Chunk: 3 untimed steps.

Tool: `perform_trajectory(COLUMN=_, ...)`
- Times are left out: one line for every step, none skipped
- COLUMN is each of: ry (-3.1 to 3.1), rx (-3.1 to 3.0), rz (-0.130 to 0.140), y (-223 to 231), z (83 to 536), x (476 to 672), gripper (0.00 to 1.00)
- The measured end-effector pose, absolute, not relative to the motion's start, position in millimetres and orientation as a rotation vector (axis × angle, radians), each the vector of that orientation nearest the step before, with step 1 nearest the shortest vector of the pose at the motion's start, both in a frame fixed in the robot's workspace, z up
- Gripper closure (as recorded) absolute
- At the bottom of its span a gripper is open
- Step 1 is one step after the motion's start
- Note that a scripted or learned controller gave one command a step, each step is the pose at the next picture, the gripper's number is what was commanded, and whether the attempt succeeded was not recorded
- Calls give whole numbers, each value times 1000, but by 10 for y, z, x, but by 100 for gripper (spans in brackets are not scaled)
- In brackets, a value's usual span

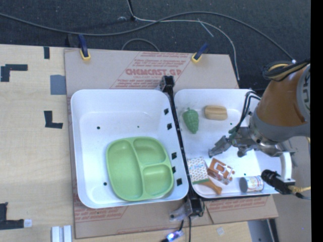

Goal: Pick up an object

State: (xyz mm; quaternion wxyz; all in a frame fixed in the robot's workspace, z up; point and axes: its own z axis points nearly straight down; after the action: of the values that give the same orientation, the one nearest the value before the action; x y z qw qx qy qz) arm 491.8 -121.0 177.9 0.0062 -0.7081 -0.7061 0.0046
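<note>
The right bin [214, 96] holds several small objects. A dark green leafy-looking piece [191, 120] lies near the divider, and a tan bread roll [215, 112] lies beside it. At the front are a patterned packet [198, 169], an orange-and-white box [221, 170], a small orange stick [212, 187] and a silver can [251, 183]. My gripper [229, 149] hangs over the middle of this bin, just above the orange-and-white box, open with nothing between its fingers [218, 147].
A green divided plate [140, 168] lies in the left bin [83, 135]. A black divider [174, 130] separates the two bins. The arm's orange-banded wrist [282, 105] covers the right bin's right side. Cables run along the back.
</note>
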Motion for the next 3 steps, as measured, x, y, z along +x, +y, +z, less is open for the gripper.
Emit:
perform_trajectory(ry=-2220, rx=-2218, rz=5, y=-1207, z=1827, x=4945, gripper=0)
perform_trajectory(ry=-2215, rx=-2215, rz=10, y=-1195, z=1164, x=4920, gripper=0)
perform_trajectory(ry=-2219, rx=-2219, rz=-1, y=-1195, z=857, x=4933, gripper=0)
